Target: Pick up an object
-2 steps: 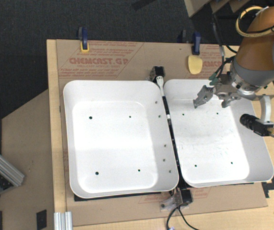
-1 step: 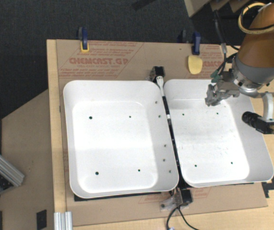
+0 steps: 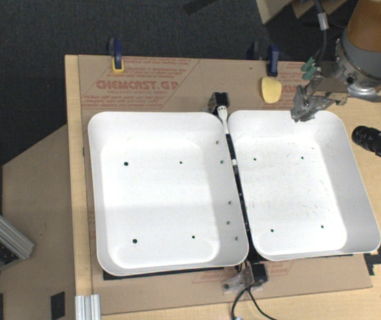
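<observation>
One yellow object (image 3: pixel 271 89) lies just beyond right bin (image 3: pixel 350 179); gripper (image 3: pixel 303 112) near.

Robotics lab: clamped board (image 3: pixel 143 82), two white bins (image 3: pixel 103 179), aluminium framing (image 3: pixel 3 229).

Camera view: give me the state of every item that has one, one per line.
Left bin: upright, flat on the board, beside the right bin.
Right bin: upright, flat on the board.
Yellow object: lying on the board beyond the right bin's far rim, outside both bins.
Hand: at the far edge of the right bin, nothing seen in it.
Blue clamps: fastened on the board's far edge.
</observation>
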You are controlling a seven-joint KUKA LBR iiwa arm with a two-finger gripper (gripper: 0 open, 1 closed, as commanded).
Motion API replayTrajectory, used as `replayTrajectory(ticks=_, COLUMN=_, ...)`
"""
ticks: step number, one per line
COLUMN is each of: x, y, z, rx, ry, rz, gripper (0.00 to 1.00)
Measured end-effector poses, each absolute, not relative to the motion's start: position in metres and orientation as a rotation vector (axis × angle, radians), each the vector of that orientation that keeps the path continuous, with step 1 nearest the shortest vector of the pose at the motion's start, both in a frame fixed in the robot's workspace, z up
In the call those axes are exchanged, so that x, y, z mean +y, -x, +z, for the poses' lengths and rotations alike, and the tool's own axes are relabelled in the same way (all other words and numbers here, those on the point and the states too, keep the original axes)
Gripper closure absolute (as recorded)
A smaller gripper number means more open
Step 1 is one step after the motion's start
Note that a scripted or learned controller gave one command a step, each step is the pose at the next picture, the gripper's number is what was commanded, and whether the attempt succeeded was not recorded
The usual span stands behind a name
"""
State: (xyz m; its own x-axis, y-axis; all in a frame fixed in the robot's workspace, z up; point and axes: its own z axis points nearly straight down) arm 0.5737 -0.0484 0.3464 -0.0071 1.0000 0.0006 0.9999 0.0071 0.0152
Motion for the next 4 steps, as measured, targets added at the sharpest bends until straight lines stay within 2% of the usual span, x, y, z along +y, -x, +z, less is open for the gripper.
replayTrajectory(ticks=1, x=-0.055, y=-0.546, z=0.343, rx=2.221, ry=-2.224, rz=-0.001, gripper=1.0)
replayTrajectory(ticks=2, x=0.034, y=-0.551, z=0.261, rx=2.236, ry=-2.218, rz=-0.007, gripper=1.0)
replayTrajectory(ticks=3, x=0.072, y=-0.555, z=0.4, rx=2.222, ry=-2.207, rz=0.024, gripper=1.0)
replayTrajectory(ticks=4, x=0.106, y=-0.585, z=0.312, rx=2.227, ry=-2.221, rz=-0.005, gripper=1.0)
